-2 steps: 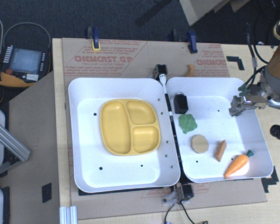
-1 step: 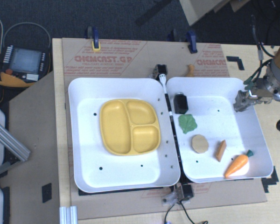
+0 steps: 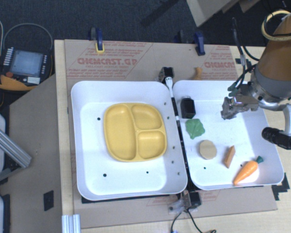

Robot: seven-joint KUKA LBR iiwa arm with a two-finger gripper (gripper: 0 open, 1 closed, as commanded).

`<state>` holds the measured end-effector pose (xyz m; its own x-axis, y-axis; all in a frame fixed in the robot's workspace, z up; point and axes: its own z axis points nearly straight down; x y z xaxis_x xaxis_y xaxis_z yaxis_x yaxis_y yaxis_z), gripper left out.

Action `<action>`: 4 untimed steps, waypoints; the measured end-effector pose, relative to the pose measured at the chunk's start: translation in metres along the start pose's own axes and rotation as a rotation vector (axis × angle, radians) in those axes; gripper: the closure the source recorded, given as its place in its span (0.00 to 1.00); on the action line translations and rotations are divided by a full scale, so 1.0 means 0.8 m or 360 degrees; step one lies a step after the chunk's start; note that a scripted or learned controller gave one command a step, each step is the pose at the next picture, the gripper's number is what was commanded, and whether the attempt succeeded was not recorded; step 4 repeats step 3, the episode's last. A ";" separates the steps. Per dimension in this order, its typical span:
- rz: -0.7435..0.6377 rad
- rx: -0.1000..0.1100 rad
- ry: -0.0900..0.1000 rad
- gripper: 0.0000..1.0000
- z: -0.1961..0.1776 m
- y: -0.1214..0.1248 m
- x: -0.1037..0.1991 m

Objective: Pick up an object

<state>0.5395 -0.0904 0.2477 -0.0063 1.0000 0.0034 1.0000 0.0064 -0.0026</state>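
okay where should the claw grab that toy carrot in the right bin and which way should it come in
Take the carrot across its thicker orange middle, coming straight down. It lies flat, running from its tip at lower left up to the green top at upper right, so close across its narrow width. It sits near the right bin front wall, so stay steep.

Robotics lab, clamped bench (image 3: 136, 52), teach pendant (image 3: 24, 64)

In the right bin (image 3: 262, 178) lay five small things: a black block (image 3: 187, 108) near its upper left, a green leafy piece (image 3: 195, 128) just below that, a tan round disc (image 3: 208, 149), a brown stick (image 3: 229, 157) tilted beside it, and an orange carrot (image 3: 246, 172) at the lower right.
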 end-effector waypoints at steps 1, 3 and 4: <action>0.0000 -0.0006 -0.0002 1.00 -0.004 0.007 0.062; 0.0001 -0.0005 -0.0003 1.00 0.003 0.017 0.187; 0.0001 -0.0005 -0.0003 1.00 0.003 0.017 0.187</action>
